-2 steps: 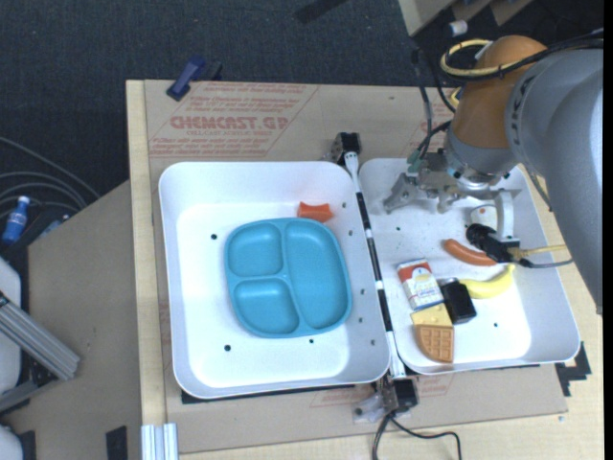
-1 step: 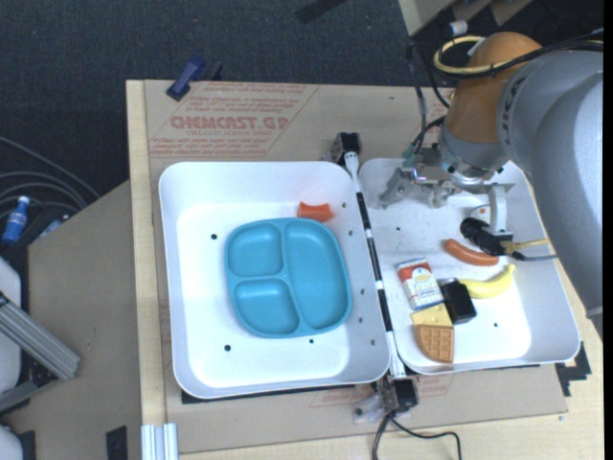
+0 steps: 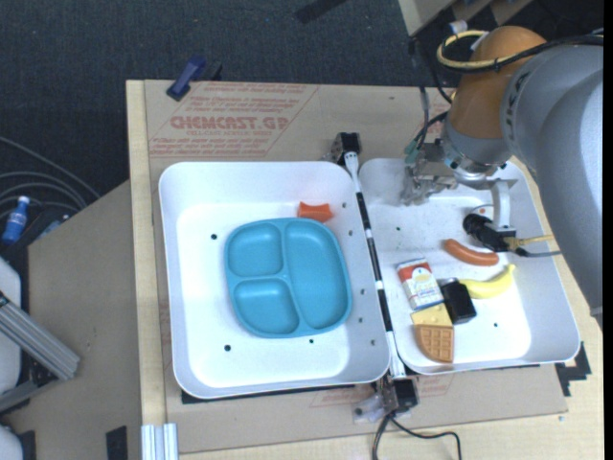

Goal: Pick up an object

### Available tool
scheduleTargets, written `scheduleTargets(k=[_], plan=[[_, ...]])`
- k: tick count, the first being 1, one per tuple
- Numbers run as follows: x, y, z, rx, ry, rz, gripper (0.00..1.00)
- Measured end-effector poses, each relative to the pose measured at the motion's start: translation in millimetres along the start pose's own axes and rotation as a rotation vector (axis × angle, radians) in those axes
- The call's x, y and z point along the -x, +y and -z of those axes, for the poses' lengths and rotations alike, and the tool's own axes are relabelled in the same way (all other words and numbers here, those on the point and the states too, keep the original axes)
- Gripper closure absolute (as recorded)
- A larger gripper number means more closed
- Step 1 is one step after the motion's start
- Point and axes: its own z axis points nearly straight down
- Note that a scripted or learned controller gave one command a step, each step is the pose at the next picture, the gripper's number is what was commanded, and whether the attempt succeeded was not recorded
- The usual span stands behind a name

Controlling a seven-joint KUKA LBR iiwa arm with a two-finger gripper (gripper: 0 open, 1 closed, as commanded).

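My gripper (image 3: 424, 186) hangs low over the far left corner of the right bin (image 3: 546, 338), with no object under it that I can make out. Nearer the front of that bin lie an orange-brown sausage (image 3: 469, 252), a yellow banana (image 3: 490, 284), a black block (image 3: 459, 301), a small red-and-white carton (image 3: 419, 284) and a tan waffle (image 3: 434, 336). The sausage is the closest of them, a short way in front of the gripper and to its right.
The left bin (image 3: 187, 257) holds a blue divided plate (image 3: 286, 276) and a small orange piece (image 3: 315, 211) by its far wall. A ridge (image 3: 369, 247) separates the bins. The grey arm (image 3: 556, 113) covers the right bin's far right corner.
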Motion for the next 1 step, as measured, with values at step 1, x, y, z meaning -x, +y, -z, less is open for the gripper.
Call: scheduleTargets(k=[1], plan=[[0.0, -0.2, -0.3, -0.001, 0.0, 0.0, 0.0]])
